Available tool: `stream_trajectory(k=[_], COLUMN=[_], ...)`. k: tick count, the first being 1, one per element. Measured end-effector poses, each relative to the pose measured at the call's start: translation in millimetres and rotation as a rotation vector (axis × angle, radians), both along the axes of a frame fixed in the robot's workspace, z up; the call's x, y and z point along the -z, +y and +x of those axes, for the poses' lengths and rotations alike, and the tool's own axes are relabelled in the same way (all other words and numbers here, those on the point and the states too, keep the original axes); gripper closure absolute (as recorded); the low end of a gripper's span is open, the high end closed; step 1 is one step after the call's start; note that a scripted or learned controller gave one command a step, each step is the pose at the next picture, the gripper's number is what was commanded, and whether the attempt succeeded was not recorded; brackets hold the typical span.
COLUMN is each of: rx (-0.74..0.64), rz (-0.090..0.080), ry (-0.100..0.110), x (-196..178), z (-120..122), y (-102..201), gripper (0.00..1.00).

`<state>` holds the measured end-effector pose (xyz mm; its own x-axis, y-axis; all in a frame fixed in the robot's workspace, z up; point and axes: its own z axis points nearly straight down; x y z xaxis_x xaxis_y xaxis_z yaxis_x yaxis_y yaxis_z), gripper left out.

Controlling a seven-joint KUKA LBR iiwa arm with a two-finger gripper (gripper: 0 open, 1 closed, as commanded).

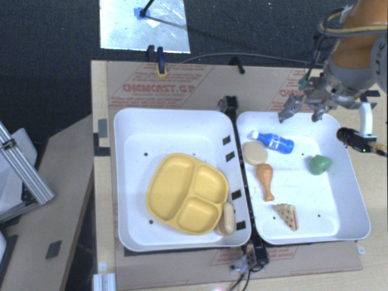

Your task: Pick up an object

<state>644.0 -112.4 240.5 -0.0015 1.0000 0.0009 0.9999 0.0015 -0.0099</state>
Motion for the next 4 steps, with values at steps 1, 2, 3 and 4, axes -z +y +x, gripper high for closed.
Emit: stream_trajectory(k=[1,2,3,4], rx=[-0.002,-0.003,-0.004,-0.002], rz=[-0.001,-0.001,-0.001,-0.012], ry=[-0.012,-0.009,-0.009,-0.028], x=[-7,39,88,140], z=[2,-2,-6,-3], y=[0,8,17,17], gripper=[0.0,0.0,0.0,0.0])
